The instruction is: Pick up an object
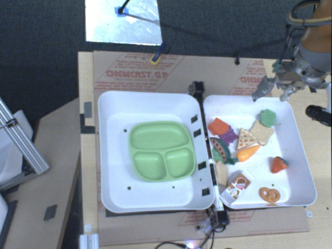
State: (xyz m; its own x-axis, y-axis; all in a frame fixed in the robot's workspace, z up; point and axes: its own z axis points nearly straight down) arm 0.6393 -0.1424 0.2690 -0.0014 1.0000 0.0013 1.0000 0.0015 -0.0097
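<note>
So there are two white bins side by side on the bench. The left bin (111, 139) has exactly one thing in it: a green divided plate (162, 150) with three compartments, sitting flat near the middle.

The right bin (301, 154) is where all the small stuff is, and I count roughly nine toy food pieces. One orange-red wedge (219, 126) near the divider, one purple piece (228, 137) just below it, one watermelon slice (220, 150) touching the purple one, one triangular sandwich (245, 138), one carrot (248, 152) right under the sandwich, one slice of bread (262, 133) with one green round thing (268, 118) at its upper edge, one strawberry (279, 164) off on its own toward the right, one pretzel (269, 194) near the front wall, and one small printed box (236, 185) at the front left. There's also a pale beige piece (222, 173) by the divider, can't tell what it is.

The gripper (273, 90) sits above the back right corner of the right bin, fingers spread apart with nothing between them. It's well apart from the food pile; the closest item is the green round thing.
</note>
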